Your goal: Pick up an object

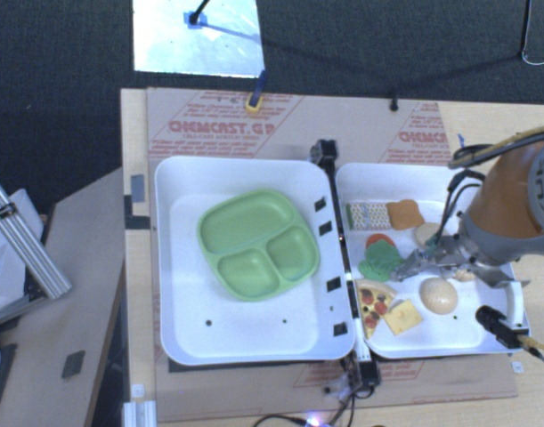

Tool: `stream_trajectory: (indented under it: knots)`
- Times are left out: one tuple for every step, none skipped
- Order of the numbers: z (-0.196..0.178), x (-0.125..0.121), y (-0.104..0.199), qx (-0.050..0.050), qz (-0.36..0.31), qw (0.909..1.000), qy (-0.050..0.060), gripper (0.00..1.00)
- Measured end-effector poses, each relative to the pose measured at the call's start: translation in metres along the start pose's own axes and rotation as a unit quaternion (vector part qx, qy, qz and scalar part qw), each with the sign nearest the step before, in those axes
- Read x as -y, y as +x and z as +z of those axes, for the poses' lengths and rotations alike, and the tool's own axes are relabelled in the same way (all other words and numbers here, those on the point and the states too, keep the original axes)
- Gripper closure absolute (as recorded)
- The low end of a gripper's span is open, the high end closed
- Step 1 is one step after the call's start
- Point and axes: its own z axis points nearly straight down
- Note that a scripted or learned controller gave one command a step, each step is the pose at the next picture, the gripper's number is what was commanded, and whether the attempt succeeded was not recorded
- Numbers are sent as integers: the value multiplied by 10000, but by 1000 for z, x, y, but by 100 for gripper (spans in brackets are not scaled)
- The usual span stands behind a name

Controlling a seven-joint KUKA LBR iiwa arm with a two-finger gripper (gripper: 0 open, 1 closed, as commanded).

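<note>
You've got the pincer [420,263] low in the right bin [494,343], btwn green toy [379,258] & egg [438,294]; fingers prob. narrow, holding nothing. Green tray [256,243] in left bin [187,327].

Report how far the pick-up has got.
Done: the arm has reached into the right bin. In hand: the gripper sits low among the toy food, beside the green piece and the pale egg. Left: nothing visibly gripped or lifted yet.

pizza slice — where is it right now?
In the camera view, the pizza slice lies in the right bin, by its left wall, below the green leafy piece and left of the yellow cheese wedge.
</note>
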Motion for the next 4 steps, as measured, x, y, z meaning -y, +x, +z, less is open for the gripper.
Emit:
stream_trajectory:
  knots:
    - [-13,-1,-1,12,4,10000,-29,100]
    - [-61,-2,8,16,-19,10000,-41,100]
    - [-117,1,-1,21,-13,10000,-46,100]
    - [-142,0,-1,19,-20,10000,-40,100]
